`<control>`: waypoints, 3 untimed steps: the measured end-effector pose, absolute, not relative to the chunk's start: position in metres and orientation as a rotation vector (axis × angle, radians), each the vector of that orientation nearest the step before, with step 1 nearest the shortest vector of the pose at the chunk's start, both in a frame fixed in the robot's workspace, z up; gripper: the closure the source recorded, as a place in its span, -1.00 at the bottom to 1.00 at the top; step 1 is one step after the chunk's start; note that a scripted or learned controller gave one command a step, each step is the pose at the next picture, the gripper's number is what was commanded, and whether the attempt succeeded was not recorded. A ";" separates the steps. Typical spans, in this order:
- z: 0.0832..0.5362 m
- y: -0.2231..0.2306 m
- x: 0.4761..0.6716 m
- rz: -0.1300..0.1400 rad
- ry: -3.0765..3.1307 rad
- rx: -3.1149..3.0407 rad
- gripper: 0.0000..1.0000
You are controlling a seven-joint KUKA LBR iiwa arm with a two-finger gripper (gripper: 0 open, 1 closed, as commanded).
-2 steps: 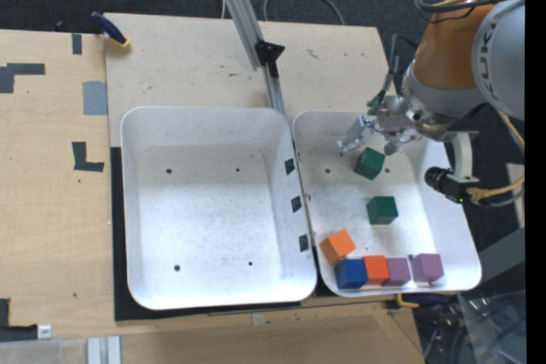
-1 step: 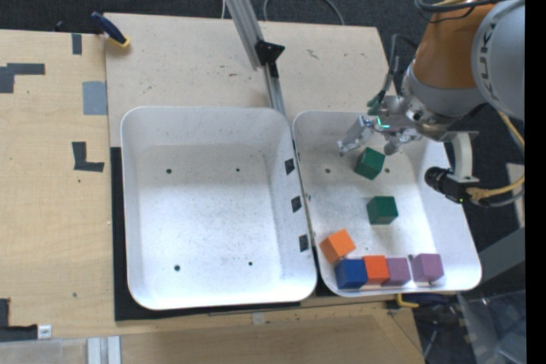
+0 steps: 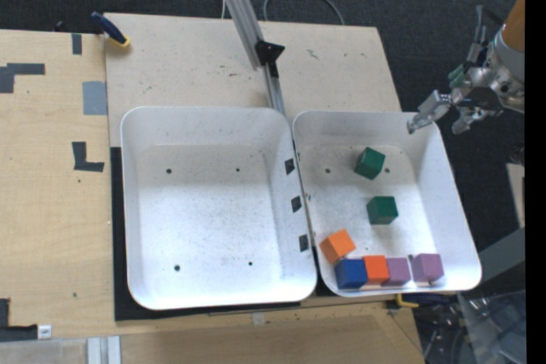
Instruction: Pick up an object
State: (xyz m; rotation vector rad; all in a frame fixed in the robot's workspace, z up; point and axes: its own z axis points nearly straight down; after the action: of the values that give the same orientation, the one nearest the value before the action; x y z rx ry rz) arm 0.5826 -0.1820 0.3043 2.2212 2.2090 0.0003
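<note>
The right bin (image 3: pixel 444 183) holds several small cubes. Two green cubes (image 3: pixel 369 162) (image 3: pixel 382 209) lie near its middle. Along the front wall sit an orange cube (image 3: pixel 338 244), a blue cube (image 3: pixel 350 272), a second orange cube (image 3: pixel 376 269) and two purple cubes (image 3: pixel 397 269) (image 3: pixel 427 267). My gripper (image 3: pixel 442 121) hangs over the bin's far right corner, well apart from every cube. It is open, its two fingers spread, with nothing between them.
The left bin (image 3: pixel 136 183) stands beside the right one, sharing a middle wall. A slanted metal bar (image 3: pixel 239 0) runs down from the top to the bins' junction. A blue and yellow clamp (image 3: pixel 111 28) lies at the bench's far left.
</note>
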 end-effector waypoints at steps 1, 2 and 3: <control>0.142 -0.127 0.595 -0.009 2.230 2.224 -1.00; 0.115 -0.166 0.564 -0.009 2.221 2.227 -1.00; 0.092 -0.132 0.547 -0.001 2.223 2.220 -1.00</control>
State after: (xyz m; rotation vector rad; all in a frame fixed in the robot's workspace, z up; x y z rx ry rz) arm 0.5470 -0.1321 0.0922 2.2203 2.2232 -0.0008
